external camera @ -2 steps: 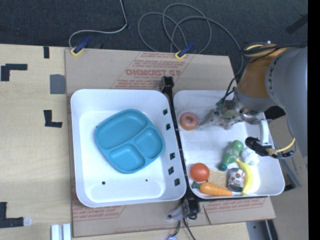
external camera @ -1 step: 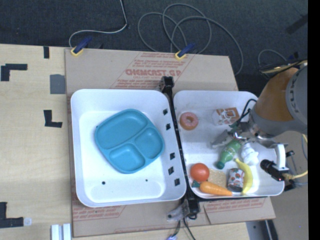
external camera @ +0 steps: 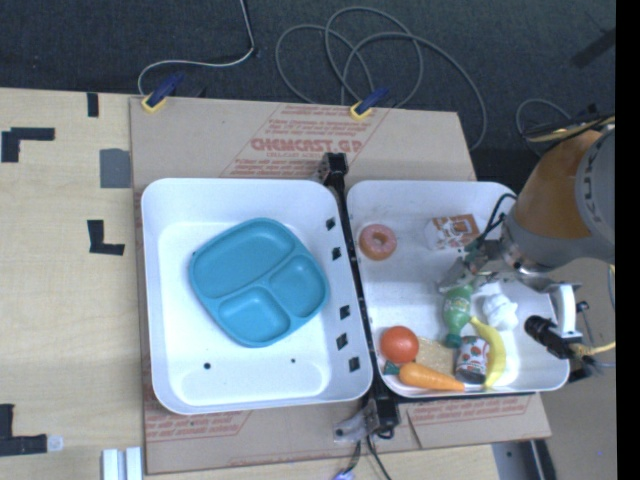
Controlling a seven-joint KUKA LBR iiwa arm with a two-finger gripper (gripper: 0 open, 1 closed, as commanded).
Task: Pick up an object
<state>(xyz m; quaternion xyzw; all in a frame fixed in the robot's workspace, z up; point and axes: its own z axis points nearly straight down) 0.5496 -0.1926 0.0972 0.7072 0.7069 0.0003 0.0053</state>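
A single fixed camera hangs above the bench (external camera: 60, 268) and looks down at a slant, far enough off to take in both white bins (external camera: 155, 268) whole. The arm (external camera: 565, 203) enters from three o'clock; dark floor lies toward twelve.

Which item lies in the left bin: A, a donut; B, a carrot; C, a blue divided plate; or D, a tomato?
C: the blue divided plate lies alone in the left bin, while the carrot, donut and tomato all sit in the right bin.
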